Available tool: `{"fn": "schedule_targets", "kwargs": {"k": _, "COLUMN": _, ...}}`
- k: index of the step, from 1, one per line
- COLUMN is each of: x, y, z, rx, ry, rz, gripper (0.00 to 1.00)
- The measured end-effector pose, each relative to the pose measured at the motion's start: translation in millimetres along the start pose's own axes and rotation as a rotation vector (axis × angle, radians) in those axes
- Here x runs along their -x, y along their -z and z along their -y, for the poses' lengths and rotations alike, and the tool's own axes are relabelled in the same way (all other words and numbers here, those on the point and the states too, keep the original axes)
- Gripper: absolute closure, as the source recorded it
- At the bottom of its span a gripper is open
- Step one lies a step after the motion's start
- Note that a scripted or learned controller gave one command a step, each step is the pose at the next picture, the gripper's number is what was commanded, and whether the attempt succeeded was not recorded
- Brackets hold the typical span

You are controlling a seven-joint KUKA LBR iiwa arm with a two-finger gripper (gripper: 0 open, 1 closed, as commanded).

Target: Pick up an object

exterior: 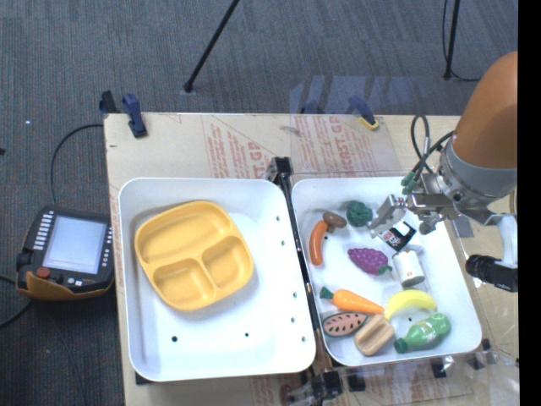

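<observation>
Teach pendant (66,254): on the carpet left of the worktop, screen lit, cable looping up behind it.
Worktop (245,142): printed cardboard surface, blue clamp (133,114) at the far left corner, two white bins side by side on it.
Left bin (211,345): holds a yellow divided plate (193,253), three compartments, lying flat toward the far left of the bin.
Right bin (469,299): holds the toy food items, all loose on the floor of the bin.
Sausage (317,241): orange-red, near the left wall, a brown mushroom (334,220) just beside its far end.
Broccoli (358,213): dark green, far middle of the bin.
Grapes (368,260): purple bunch, centre of the bin.
Carrot (353,299): orange, lying slantwise, near left.
Watermelon slice (343,324): near edge, touching a tan bread roll (374,335).
Banana (409,303): yellow, right of the carrot.
Green bottle (425,333): lying on its side, near right corner.
White can (408,268): right of the grapes, a small dark-labelled item (398,237) just behind it.
End effector (404,214): over the far right part of the right bin, above the dark-labelled item; finger spacing cannot be told, nothing seen held.
Arm (489,134): grey with orange band, entering from the right.
</observation>
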State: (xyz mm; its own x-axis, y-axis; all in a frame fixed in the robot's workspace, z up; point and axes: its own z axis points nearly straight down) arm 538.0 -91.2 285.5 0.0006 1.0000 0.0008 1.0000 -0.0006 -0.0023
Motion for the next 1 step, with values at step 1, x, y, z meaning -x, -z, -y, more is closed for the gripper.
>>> {"fn": "schedule_targets", "kwargs": {"k": 1, "x": 4.3, "y": -199.2, "z": 4.9, "rx": -0.001, "ry": 0.088, "rz": -0.002, "gripper": 0.00}}
